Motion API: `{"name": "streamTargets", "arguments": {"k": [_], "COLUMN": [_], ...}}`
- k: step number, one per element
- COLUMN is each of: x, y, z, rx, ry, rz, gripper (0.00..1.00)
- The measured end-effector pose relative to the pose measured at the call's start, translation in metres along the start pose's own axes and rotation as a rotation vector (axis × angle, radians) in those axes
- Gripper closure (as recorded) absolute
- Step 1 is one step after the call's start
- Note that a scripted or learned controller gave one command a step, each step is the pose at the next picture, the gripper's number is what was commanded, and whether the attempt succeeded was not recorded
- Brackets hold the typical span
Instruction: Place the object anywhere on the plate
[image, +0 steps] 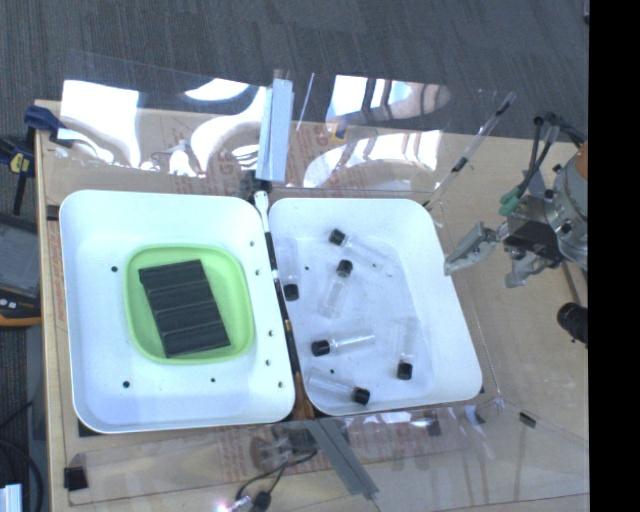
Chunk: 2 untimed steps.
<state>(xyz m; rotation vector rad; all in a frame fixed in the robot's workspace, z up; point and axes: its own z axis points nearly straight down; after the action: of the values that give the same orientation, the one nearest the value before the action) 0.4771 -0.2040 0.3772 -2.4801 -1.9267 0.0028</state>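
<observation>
A green square plate (136, 272) sits in the left white bin (88, 220). A dark ridged rectangular block (183, 307) lies flat on it, slightly turned. The right white bin (448, 330) holds several clear vials with black caps, such as one (337, 286) near the middle and another (342, 343) lying on its side. My gripper (490, 263) hangs outside the right bin, just past its right rim and above the bench. Its grey fingers (468, 250) are spread, pointing left, with nothing between them.
A metal bar (277, 128) stands upright at the back between the bins. Clear plastic sheeting reflects light behind the bins. A loose black cap (290, 291) lies near the divider. Brackets and cables (300, 450) sit along the front edge.
</observation>
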Motion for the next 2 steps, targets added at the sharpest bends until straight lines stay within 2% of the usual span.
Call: {"name": "streamTargets", "arguments": {"k": [1, 2], "x": [0.003, 0.002], "y": [-0.001, 0.003], "z": [0.093, -0.066], "rx": [0.004, -0.001], "ry": [0.000, 0.000], "rz": [0.045, 0.043], "gripper": [0.00, 0.00]}}
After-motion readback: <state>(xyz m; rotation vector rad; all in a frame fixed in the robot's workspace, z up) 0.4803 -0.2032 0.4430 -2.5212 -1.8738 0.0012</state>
